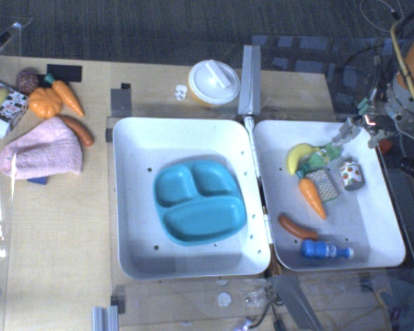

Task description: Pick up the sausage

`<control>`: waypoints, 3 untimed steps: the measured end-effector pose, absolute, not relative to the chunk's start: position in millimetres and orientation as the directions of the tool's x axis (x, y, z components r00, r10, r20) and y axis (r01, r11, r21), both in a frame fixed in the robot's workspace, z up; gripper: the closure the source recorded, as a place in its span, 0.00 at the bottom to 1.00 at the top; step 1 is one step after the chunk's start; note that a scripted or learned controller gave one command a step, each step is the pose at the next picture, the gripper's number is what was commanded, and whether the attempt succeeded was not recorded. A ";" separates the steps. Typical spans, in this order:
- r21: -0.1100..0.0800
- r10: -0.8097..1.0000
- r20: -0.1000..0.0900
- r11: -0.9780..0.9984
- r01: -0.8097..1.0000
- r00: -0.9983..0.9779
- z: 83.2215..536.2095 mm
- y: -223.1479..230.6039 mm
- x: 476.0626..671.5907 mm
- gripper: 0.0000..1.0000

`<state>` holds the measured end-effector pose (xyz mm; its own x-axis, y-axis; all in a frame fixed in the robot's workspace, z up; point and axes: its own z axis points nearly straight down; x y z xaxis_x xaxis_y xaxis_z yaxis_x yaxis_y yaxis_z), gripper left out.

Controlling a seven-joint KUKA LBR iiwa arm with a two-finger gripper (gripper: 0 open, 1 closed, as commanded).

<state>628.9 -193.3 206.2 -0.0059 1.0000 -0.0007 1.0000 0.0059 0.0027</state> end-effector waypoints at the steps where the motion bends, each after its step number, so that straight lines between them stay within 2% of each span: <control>1: 0.000 0.999 0.001 -0.046 0.999 0.046 152.7 -156.8 555.2 0.00; 2: 0.001 0.996 0.000 0.089 0.996 -0.089 123.0 -115.7 487.2 0.00; 3: 0.017 0.993 -0.006 0.116 0.993 -0.116 90.8 -89.7 491.8 0.00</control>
<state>491.8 -89.7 90.8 -0.1156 0.9933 -0.0058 0.9931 0.1156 0.0170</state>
